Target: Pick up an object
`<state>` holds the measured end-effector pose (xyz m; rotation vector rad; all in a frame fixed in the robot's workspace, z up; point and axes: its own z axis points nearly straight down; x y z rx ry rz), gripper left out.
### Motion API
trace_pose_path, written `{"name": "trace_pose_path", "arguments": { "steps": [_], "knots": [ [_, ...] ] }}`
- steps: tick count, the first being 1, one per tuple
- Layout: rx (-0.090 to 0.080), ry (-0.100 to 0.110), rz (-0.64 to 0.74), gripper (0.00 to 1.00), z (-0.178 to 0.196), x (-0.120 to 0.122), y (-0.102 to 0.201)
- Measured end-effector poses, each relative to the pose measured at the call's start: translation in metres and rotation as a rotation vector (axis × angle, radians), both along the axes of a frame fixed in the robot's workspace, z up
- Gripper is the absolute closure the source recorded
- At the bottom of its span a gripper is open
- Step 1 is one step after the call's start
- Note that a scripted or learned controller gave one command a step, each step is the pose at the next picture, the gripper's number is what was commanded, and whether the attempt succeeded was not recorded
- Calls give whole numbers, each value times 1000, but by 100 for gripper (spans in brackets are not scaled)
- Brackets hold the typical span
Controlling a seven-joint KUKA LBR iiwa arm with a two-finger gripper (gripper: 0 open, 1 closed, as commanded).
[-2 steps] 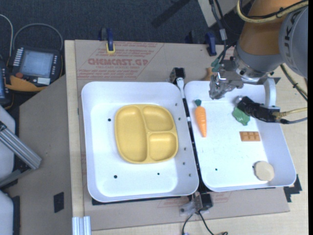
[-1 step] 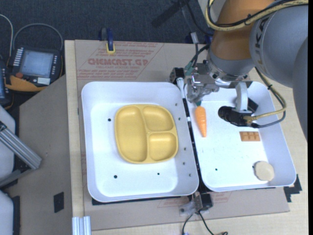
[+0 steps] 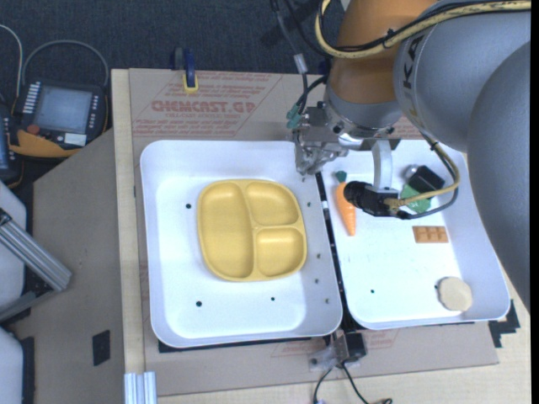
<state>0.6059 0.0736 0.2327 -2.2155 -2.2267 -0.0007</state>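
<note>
We can't see the right bin's [image 3: 396, 263] corner up at 1 o'clock, the arm [image 3: 459, 74] sits right over it, and the arm itself runs off the picture at 12 and 3 o'clock. The green bit [image 3: 413, 195] at 3 o'clock of the carrot [image 3: 346, 212] is half covered and too small for us to name.
</note>
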Motion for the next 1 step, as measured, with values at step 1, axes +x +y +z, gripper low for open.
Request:
{"name": "trace_pose_path", "arguments": {
  "steps": [1],
  "knots": [
    [-1, 0, -4, 0, 1, 0, -3]
  ]
}}
